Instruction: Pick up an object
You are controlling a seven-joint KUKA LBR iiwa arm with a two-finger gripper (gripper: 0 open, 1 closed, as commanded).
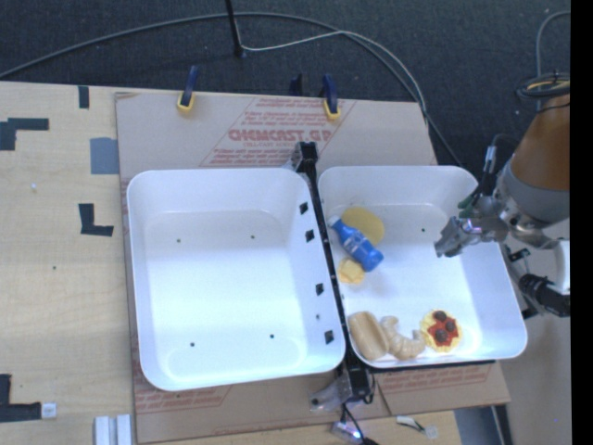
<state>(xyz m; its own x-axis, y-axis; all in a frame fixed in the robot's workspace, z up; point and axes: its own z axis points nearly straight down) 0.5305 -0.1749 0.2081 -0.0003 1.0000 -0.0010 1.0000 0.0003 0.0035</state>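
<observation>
Blue bottle (359,245) lies label unreadable; cardboard (269,123) lettering red, illegible.

You've got two smooth, glossy white plastic bins (222,185) on matt brown cardboard (269,128) — the desk (56,239) looks like pale wood.

We look down on a pale wooden bench (56,276) marked with dark tape patches (93,221) along its left part. On it lies a brown cardboard sheet (269,133) with faded red print, held at its far edge by two clamps (188,93), one blue and yellow on the left, another near the middle. Beyond the bench we see dark grey carpet (111,35), crossed by a thin pale cable (371,44) that curves toward the right, and a black stand pole (232,21) rising from the floor. The light is even and soft.
</observation>
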